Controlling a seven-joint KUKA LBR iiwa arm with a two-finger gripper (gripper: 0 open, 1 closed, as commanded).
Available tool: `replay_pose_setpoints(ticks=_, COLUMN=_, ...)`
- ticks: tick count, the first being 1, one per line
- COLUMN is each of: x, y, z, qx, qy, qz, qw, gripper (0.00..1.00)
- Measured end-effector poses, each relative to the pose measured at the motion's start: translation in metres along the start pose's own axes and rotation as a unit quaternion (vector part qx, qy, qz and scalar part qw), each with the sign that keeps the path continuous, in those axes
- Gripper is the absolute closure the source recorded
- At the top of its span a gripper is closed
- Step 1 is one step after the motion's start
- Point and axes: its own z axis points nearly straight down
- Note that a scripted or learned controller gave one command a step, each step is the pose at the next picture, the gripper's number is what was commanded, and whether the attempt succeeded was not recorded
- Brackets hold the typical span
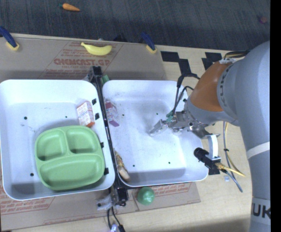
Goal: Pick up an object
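Observation:
My gripper [156, 128] hangs low over the middle of the right bin [145, 93], pointing left, above bare white floor. The grey arm with its orange band [209, 88] reaches in from the right. A pink and white packet [110, 112] lies against the right bin's left wall, well left of the gripper. A tan object [121, 168] rests at that bin's front left corner. In the left bin [15, 100] sit a green divided plate [70, 158] and a small red and white carton [86, 114].
A green ball [146, 195] lies on the cardboard in front of the right bin. Behind the bins a yellow banana [97, 48] rests on the cardboard, with blue clamps [8, 37] at the back edge. Cables [230, 170] hang by the wrist.

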Motion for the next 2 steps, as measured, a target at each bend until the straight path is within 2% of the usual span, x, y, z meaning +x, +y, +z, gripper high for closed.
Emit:
replay_pose_setpoints(ticks=1, x=0.000, y=0.000, z=-0.010, qx=0.000, qy=0.001, qz=-0.002, qw=1.0000, gripper=1.00)
replay_pose_setpoints(ticks=2, x=0.000, y=-0.070, z=-0.089, qx=0.000, qy=0.000, qz=0.000, qw=1.0000, gripper=1.00)
